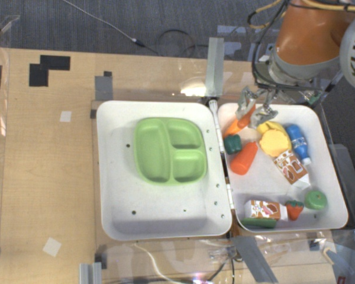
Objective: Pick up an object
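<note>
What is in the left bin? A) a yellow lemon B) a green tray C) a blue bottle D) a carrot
B: the green tray, split into compartments, lies in the left bin, while the blue bottle and the other small things sit in the right bin.

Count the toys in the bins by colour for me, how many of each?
Orange: 3, a cup, a carrot, a piece by the gripper at
Yellow: 2, and
Green: 4, tray, block, round piece, flat piece
Blue: 1, bottle
Printed cartons: 2, and
Total: 12
</note>
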`<state>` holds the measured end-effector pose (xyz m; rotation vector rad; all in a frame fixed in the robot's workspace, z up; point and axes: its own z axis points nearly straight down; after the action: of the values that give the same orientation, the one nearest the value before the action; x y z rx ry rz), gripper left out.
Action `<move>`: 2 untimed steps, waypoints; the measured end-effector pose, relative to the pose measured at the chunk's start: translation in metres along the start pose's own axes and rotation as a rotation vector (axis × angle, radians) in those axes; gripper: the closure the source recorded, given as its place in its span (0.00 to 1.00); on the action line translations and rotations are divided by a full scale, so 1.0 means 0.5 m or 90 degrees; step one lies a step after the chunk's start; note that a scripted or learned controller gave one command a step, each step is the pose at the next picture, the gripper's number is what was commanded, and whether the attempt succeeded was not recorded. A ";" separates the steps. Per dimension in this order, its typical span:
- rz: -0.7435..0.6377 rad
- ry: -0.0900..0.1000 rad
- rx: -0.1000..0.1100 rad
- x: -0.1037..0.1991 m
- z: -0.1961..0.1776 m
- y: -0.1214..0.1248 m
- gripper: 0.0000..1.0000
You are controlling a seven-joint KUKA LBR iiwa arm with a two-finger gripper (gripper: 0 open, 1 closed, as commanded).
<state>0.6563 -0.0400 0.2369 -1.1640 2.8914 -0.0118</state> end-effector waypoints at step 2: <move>-0.254 0.009 -0.014 0.242 0.152 -0.098 1.00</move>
<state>0.6049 -0.1592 0.1593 -1.7268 2.6229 0.0031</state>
